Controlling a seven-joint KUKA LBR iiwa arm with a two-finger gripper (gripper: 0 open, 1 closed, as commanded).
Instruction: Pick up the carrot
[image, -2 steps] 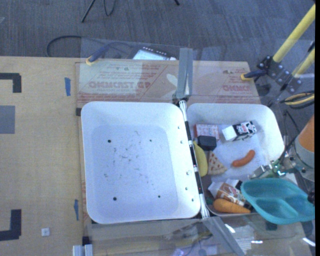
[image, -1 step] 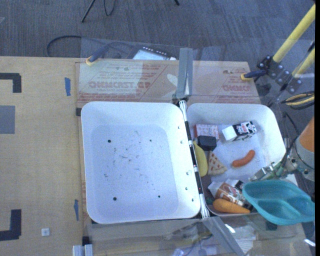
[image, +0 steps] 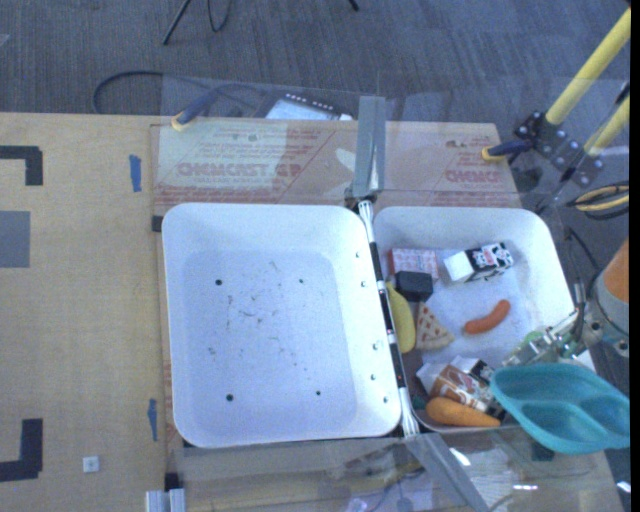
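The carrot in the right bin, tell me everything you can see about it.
The carrot is a small orange toy, smooth and plastic-looking, tapering to a point at its right end. It lies flat, nearly level across the view, at the near edge of the right bin. A brown and white packet rests against its upper side, and the rim of a teal bowl sits close by its tip. Nothing grips it.
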